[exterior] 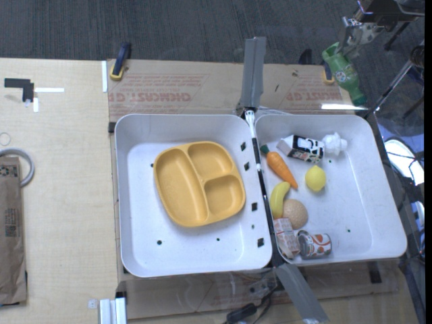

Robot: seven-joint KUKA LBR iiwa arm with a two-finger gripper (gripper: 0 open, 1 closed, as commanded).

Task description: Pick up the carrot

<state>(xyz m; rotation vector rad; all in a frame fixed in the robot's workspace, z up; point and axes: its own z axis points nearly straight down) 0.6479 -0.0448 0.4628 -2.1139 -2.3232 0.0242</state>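
Nearest my camera, a crushed can (314,245) and a wrapped packet (283,237) lie at the right bin's (364,201) front edge. Behind them sit a brownish ball (295,213), a banana (279,198) and a lemon (315,178). My target, the carrot (281,168), lies slanted near the bin's left wall. A yellow divided plate (200,182) sits in the left bin (135,214). At top right the gripper (361,25) hangs beyond the bins; I cannot tell how its fingers stand.

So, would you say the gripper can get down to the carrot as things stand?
Probably yes. The carrot lies uncovered near the right bin's left wall, nothing above it. The banana and lemon sit close, so the fingers have little room. The gripper sits at the upper right.
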